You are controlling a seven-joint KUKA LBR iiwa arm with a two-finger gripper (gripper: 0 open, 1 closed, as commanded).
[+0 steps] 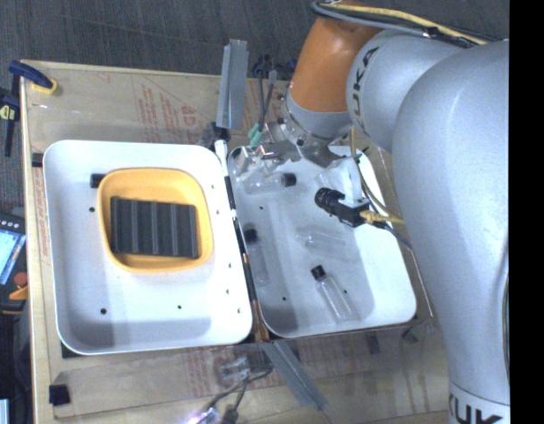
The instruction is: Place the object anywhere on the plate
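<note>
Look at the left bin (69, 312): the yellow plate (154, 217) sits in its upper middle, a dark ribbed insert (155, 227) lying inside the rim. Nothing else rests on the plate.

In the right bin (391, 281), clear objects are hard to read against the white floor. You can make out a clear tube with a black cap (328, 290) lying at a slant in the lower middle of that bin, well apart from the plate. A small black piece (250, 235) sits just beside the bin's left wall.

The arm (431, 122) fills the right side of the frame, its orange band at upper centre. The gripper (263, 153) hangs over the top left corner of the right bin; you cannot tell how the claw stands, as glare and clear plastic muddle it.
</note>
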